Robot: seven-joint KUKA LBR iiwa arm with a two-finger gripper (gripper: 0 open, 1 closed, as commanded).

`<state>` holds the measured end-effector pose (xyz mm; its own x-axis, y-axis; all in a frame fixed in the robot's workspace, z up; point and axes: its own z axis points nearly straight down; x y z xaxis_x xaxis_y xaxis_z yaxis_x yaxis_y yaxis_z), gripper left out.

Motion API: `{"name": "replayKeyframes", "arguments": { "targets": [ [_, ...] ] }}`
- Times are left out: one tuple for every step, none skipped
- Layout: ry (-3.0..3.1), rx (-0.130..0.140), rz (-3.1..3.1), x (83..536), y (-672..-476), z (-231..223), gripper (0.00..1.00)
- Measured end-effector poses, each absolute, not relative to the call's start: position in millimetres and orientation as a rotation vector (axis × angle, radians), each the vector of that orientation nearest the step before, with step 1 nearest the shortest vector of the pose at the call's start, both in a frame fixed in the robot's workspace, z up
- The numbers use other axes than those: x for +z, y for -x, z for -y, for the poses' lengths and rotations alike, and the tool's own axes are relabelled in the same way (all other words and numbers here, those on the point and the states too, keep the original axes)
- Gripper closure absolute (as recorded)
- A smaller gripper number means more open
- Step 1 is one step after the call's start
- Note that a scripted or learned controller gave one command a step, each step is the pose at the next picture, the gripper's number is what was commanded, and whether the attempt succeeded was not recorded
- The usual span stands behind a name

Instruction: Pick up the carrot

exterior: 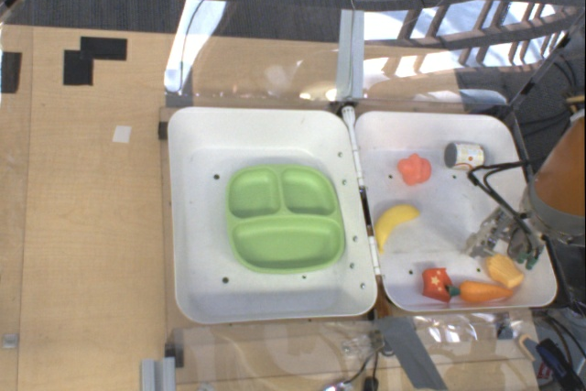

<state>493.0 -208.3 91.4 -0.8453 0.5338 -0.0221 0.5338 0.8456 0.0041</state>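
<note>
Low at right, pincer [502,238] (grip perhaps released, cannot tell) above carrot [482,292]

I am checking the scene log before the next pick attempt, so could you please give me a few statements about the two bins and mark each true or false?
1. The carrot lies near the front edge of the right bin. True.
2. The green divided plate sits in the right bin. False: it is in the left bin.
3. The banana lies on the plate. False: it lies on the right bin's floor.
4. The claw is over the right bin, close to the yellow block. True.
5. The red toy is beside the carrot. True.
</note>
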Motion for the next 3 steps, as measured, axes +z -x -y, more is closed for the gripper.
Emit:
{"name": "replayKeyframes", "arguments": {
  "targets": [
    [-1.010, 0.002, -2.957, 90.8, -548.1, 205.8, 1.00],
    [-0.347, -0.006, -3.102, 91.6, -501.0, 206.9, 1.00],
    [-0.349, -0.007, -3.091, 104.3, -504.9, 206.6, 1.00]
  ]
}}
